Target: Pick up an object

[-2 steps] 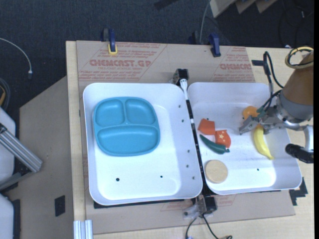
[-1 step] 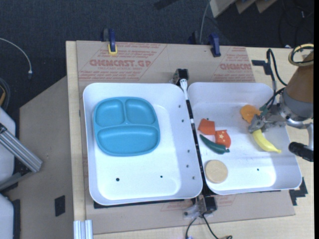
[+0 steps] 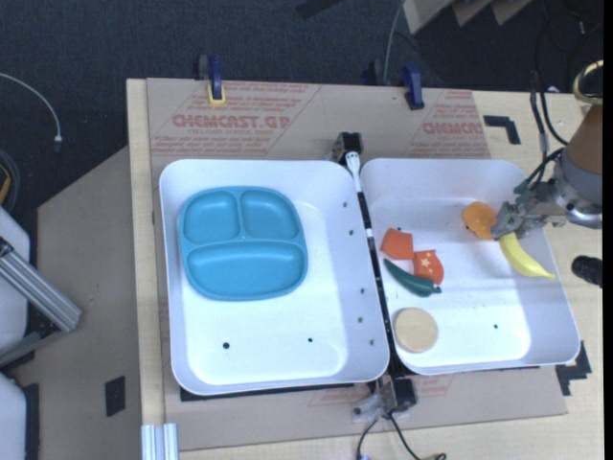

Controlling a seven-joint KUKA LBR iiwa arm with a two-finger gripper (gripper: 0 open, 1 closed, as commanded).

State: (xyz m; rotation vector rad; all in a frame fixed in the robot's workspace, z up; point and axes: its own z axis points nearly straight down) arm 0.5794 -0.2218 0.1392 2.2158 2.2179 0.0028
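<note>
Glossy white plastic forms both shallow bins on our table [image 3: 144,257]. In the left bin [image 3: 326,333] we see a smooth blue divided plate [image 3: 244,242]. The right bin [image 3: 479,343] holds a curved yellow banana [image 3: 525,259], a rounded orange piece [image 3: 478,218], red blocky pieces [image 3: 414,254], a slim green pepper [image 3: 412,278] and a flat tan disc [image 3: 417,329]. Our pincer [image 3: 512,220] sits just beside the banana and orange piece; we cannot tell how it stands.

Dark blue carpet floor [image 3: 115,27], cardboard-topped bench [image 3: 287,108], blue clamps [image 3: 213,73], loose cables [image 3: 43,113]
</note>
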